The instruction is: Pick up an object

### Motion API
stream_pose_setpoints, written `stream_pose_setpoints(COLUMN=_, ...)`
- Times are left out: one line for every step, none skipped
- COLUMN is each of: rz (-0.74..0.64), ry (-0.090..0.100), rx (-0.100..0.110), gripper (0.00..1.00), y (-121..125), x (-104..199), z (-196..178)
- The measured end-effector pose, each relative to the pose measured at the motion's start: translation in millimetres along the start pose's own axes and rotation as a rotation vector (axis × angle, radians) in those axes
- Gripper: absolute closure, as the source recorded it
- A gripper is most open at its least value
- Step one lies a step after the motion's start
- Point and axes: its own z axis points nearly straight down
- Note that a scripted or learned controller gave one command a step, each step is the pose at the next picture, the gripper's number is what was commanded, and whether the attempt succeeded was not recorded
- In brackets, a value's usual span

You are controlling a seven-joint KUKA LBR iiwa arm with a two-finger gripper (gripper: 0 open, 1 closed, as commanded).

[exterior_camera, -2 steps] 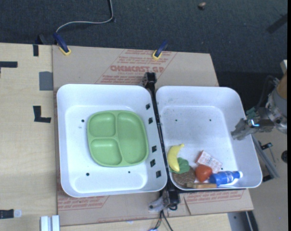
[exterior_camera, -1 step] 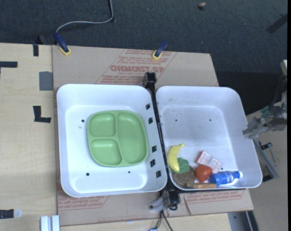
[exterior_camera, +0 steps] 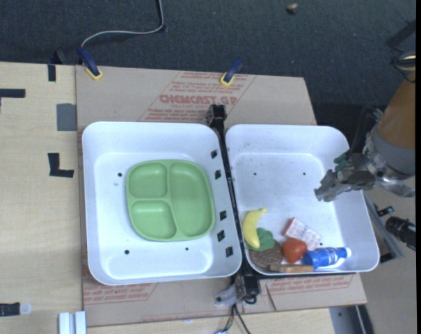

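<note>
Several small objects lie heaped in the right bin's (exterior_camera: 280,141) near corner: a yellow banana (exterior_camera: 252,227), a green piece (exterior_camera: 265,239), a red round object (exterior_camera: 294,250), a red-and-white packet (exterior_camera: 298,229), a brown lump (exterior_camera: 268,257) and a blue bottle (exterior_camera: 326,257). My gripper (exterior_camera: 330,188) hangs over the right side of that bin, above and to the right of the pile. Nothing shows between its fingers.
The left bin (exterior_camera: 99,145) holds a green divided plate (exterior_camera: 171,200). Both bins rest on a cardboard sheet (exterior_camera: 189,96) on the wooden bench. A black divider (exterior_camera: 223,179) runs between the bins. The far half of the right bin is bare white floor.
</note>
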Motion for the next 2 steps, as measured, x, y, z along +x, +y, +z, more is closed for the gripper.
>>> stream_pose_setpoints(rz=0.003, ry=-0.001, rx=0.002, gripper=1.00, y=-1.3, x=-79.6, z=40.7)
stream_pose_setpoints(rz=0.002, ry=-0.001, rx=0.000, gripper=1.00, y=-0.6, x=-89.1, z=-4.6)
